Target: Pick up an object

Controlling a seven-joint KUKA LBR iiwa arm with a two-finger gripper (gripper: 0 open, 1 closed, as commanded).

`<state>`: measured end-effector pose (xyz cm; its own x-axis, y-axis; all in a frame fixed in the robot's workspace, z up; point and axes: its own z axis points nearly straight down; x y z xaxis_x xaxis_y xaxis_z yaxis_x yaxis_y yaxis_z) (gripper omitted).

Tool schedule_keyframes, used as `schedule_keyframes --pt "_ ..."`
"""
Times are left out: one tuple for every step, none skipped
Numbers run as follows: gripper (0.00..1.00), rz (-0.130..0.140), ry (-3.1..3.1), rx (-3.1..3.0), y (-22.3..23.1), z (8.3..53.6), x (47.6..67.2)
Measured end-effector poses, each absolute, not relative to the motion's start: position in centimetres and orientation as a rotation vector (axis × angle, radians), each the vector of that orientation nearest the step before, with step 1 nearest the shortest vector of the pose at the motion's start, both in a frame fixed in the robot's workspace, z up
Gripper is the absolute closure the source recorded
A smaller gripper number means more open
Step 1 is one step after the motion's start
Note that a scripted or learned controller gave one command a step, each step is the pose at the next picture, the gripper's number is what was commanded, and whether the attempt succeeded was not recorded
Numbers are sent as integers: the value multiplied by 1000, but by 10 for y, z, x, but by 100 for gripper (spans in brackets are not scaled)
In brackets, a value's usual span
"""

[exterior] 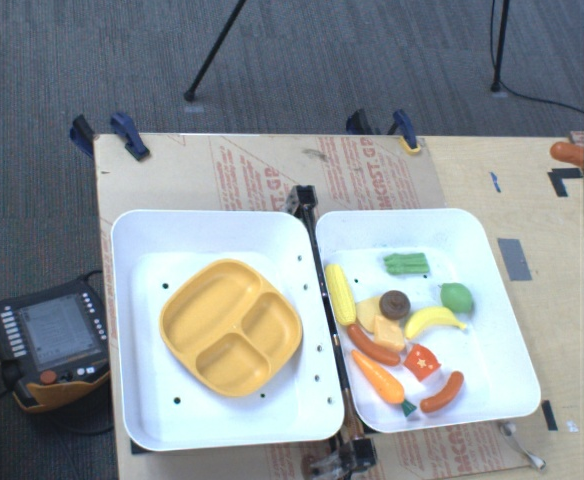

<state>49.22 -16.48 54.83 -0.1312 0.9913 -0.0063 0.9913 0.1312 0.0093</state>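
Observation:
The right white bin (492, 258) holds several toy foods. A yellow corn cob (340, 294) lies along its left wall. Near the back sits a green ridged piece (406, 264), with a green round fruit (456, 297) to the right of it. In the middle, a brown disc (394, 304) rests on a pale yellow wedge (376, 324), beside a banana (435, 320). Toward the front lie a red-orange sausage (372, 347), a carrot (381, 377), a red pepper piece (421, 361) and a second sausage (442, 392). The left white bin (132, 268) holds a yellow divided plate (231, 325).
The bins stand on a cardboard-covered bench (262, 173) with blue clamps (129, 133) at its back edge. A teach pendant (47, 343) lies on the floor at left. Tripod legs (217, 38) stand behind the bench. A small orange thing (566, 151) sits at the bench's right edge.

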Motion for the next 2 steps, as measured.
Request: schedule_keyframes --pt "100 8 2356 2052 -164 558 494" --pt "100 11 2359 2039 -163 569 496"
